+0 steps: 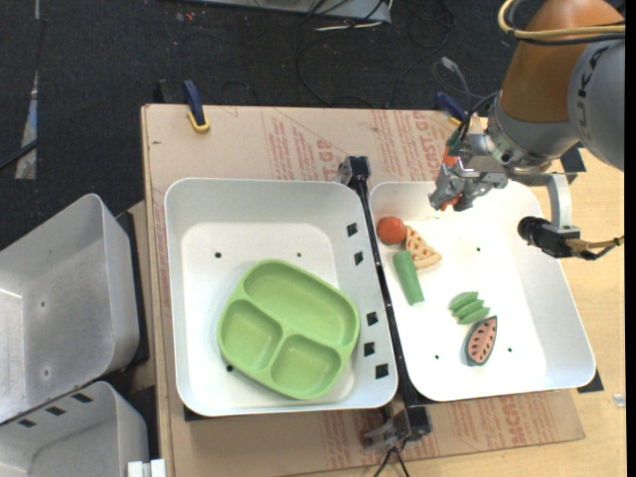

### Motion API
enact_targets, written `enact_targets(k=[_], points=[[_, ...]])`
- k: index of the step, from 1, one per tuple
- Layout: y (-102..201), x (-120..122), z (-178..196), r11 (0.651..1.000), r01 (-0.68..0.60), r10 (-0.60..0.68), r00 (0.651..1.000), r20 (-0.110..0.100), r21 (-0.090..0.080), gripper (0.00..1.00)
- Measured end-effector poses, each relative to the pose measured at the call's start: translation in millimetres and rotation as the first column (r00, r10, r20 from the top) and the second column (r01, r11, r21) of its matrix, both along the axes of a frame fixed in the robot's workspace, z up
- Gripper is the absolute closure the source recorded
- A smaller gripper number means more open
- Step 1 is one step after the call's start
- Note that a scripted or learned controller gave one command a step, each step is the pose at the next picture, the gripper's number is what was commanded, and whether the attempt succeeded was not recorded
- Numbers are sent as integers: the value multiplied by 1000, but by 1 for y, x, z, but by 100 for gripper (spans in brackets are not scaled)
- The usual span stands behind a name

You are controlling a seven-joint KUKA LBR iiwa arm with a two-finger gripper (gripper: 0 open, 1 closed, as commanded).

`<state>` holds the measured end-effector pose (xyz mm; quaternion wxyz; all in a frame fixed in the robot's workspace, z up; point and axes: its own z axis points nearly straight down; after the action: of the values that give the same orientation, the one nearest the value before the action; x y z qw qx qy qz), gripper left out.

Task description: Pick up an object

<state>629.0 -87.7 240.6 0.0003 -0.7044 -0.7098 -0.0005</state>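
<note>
The right bin (556, 296) holds several toy foods: a red tomato (392, 230), a pizza slice (422, 250), a green stick (408, 277), a green pea pod (466, 306) and a watermelon slice (480, 340). My gripper (449, 196) hangs over the back of the right bin, up and to the right of the tomato and pizza slice. I see nothing held between its fingers. The grey arm with its orange band (556, 38) reaches in from the upper right.
A green divided tray (288, 328) lies in the left bin (199, 217). A black divider with clips (373, 266) runs between the bins. More white bins (60, 286) stand off the bench at the left. Cables and a blue clamp (197, 107) lie at the back.
</note>
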Motion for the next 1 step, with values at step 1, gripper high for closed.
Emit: enact_targets(k=[1], points=[[55, -2, 3, 1000, -1, 1, 1000, 0, 1, 100]])
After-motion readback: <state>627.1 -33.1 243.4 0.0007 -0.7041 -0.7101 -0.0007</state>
